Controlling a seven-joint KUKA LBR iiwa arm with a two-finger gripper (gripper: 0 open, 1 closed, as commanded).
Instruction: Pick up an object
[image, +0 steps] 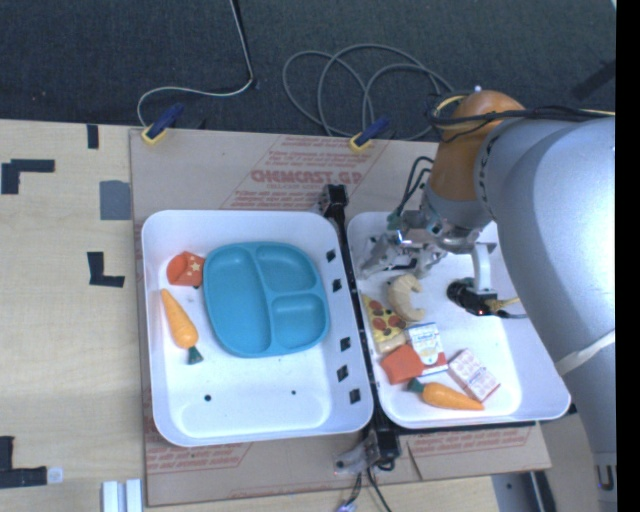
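Note:
My gripper (397, 264) hangs low over the far left part of the right bin (530, 392), its fingers spread open with nothing between them. Just in front of it lies a beige rounded toy (405, 294), close to the fingertips but not held. Further forward in the same bin are a pizza-slice toy (384, 319), a small white carton (426, 342), a red block (401, 366), an orange carrot (451, 398) and a pink-and-white box (474, 374).
The left bin (240, 415) holds a blue divided plate (267, 298), a red vegetable toy (185, 267) and a second carrot (179, 319). A black divider (345, 300) runs between the bins. The arm's grey body (560, 220) covers the right bin's far right side. Cables lie behind the bench.

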